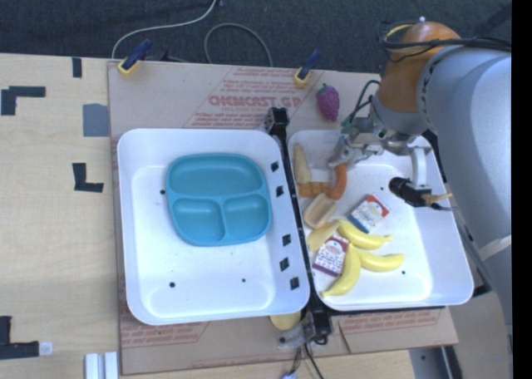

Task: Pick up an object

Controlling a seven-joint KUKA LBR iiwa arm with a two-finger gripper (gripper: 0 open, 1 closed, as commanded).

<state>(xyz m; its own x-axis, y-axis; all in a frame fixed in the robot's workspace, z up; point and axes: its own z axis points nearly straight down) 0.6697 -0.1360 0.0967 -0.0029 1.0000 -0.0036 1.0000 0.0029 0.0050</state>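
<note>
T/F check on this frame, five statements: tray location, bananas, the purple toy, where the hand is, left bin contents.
1. The blue divided tray lies in the left bin. True.
2. The yellow bananas lie in the left bin. False: they lie in the right bin, near its front.
3. The purple grape toy sits outside both bins, on the board behind the right bin. True.
4. The hand is over the left bin. False: it is over the back part of the right bin, near the hot dog toy.
5. The small red and white box rests on the blue divided tray. False: it lies in the right bin beside the bananas.
</note>
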